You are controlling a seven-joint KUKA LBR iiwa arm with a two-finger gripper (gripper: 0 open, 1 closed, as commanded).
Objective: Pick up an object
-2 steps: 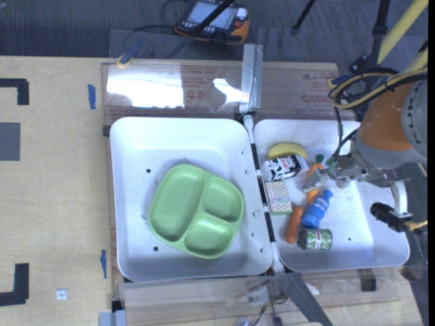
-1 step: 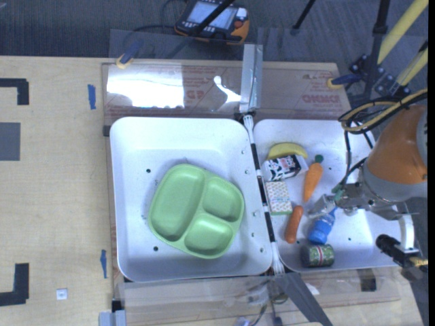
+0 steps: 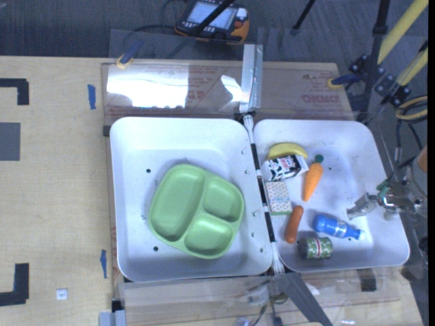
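- From my remote station I see two white bins side by side on the wooden bench: the left bin (image 3: 129, 182) holds a green divided plate (image 3: 196, 210) with three compartments.
- The right bin (image 3: 353, 148) carries the pickable clutter: a banana (image 3: 286, 150) at the top, a black-and-white carton (image 3: 283, 168) just below it, and a small pale patterned box (image 3: 278, 197); I cannot read any print on them.
- An orange carrot (image 3: 312, 180) lies tilted beside the carton; a second, redder carrot-like piece (image 3: 293, 223) lies lower down.
- A blue bottle (image 3: 335, 227) lies on its side, with a green-labelled can (image 3: 316, 247) just below it, label unreadable.
- The gripper (image 3: 363, 206) hangs over the right bin's right side, near the bottle; its fingers appear spread, holding nothing.
- Reversed red lettering shows on the clear sheet (image 3: 204, 87) behind the bins.
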